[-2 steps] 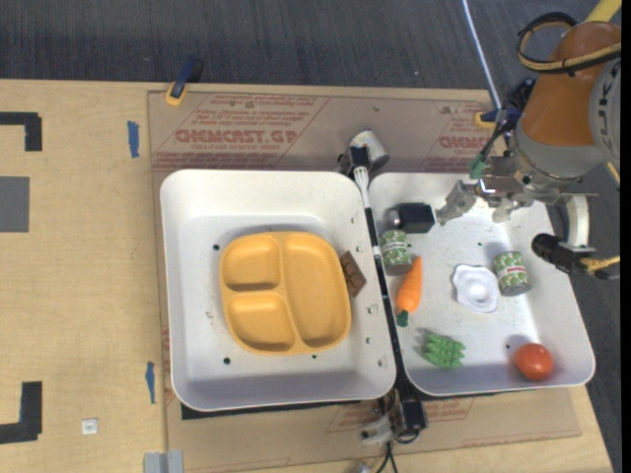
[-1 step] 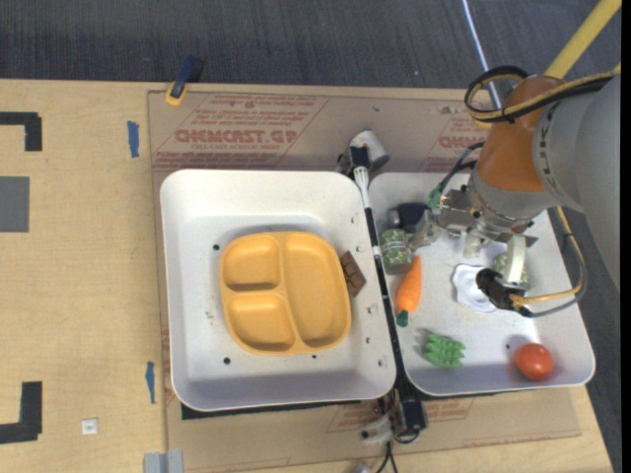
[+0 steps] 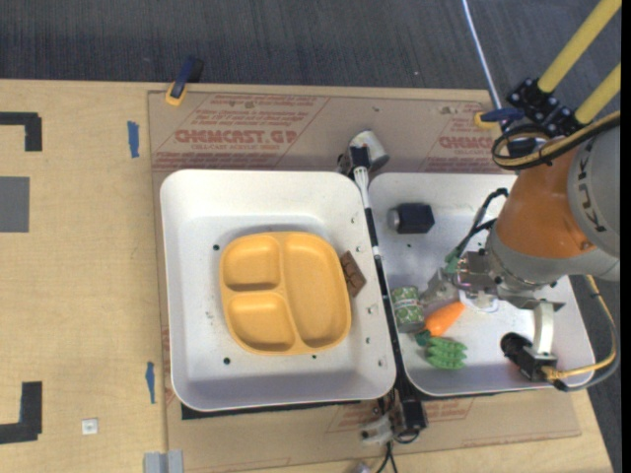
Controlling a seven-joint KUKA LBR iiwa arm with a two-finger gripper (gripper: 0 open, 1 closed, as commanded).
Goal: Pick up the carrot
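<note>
Your gripper (image 3: pixel 455 286) sits just up-right of the carrot (image 3: pixel 445 316), whose long axis runs lower-left to upper-right; can't tell how wide it's set.

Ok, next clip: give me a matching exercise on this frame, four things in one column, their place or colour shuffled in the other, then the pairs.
Things:
1. carrot
2. yellow divided plate
3. black block
4. green toy

Descriptions:
A. in the left bin
B. near the back of the right bin
C. orange, beside the gripper
D. toward the front of the right bin, just in front of the carrot

Pairs: 1-C, 2-A, 3-B, 4-D
</note>
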